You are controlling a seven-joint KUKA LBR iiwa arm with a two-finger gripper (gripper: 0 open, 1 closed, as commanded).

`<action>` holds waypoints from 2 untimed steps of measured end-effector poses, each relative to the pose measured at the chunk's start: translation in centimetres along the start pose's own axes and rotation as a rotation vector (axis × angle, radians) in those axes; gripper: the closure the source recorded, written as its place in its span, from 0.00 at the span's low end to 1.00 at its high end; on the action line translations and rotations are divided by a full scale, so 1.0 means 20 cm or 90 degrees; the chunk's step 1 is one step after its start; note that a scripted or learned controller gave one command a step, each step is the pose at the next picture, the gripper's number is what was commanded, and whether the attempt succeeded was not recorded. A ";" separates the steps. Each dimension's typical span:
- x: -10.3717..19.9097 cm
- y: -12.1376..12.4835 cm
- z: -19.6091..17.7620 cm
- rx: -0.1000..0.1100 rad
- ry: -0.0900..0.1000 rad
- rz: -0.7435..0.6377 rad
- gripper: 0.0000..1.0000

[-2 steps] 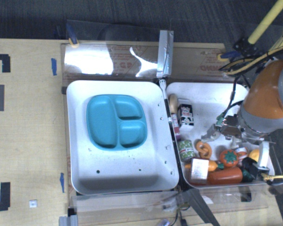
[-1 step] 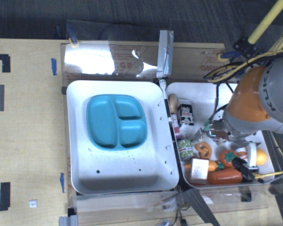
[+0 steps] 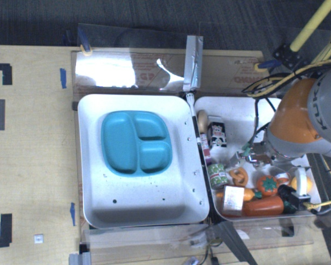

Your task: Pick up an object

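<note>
Camera view looks down on two white bins set side by side on the bench. The grey arm with its orange band carries white lettering on its side, of which "KU" can be read at the frame's edge; faint red print on the brown board behind the bins is too blurred to read. The left bin holds a turquoise divided tray with three compartments, lying flat near its middle. The right bin holds a heap of small things: a black-and-white cow-patterned box near the dividing wall, a green-labelled can below it, a white carton with a printed label, a long red-orange toy vegetable along the near wall, and a small red tomato-like piece with a green top. The gripper hangs over this heap, just above the tomato-like piece; whether it is grasping anything cannot be told from here.
</note>
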State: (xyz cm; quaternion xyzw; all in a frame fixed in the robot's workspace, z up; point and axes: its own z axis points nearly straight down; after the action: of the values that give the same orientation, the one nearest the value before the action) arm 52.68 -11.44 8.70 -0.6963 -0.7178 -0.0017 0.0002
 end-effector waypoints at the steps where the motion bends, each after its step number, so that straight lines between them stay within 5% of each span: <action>1: 0.00 0.19 -0.60 -0.004 -0.003 -0.007 0.00; 2: 0.30 0.44 -0.48 0.001 -0.001 -0.048 0.00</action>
State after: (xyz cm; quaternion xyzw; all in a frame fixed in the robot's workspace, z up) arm 61.20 -5.19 18.35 -0.6688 -0.7435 -0.0006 -0.0003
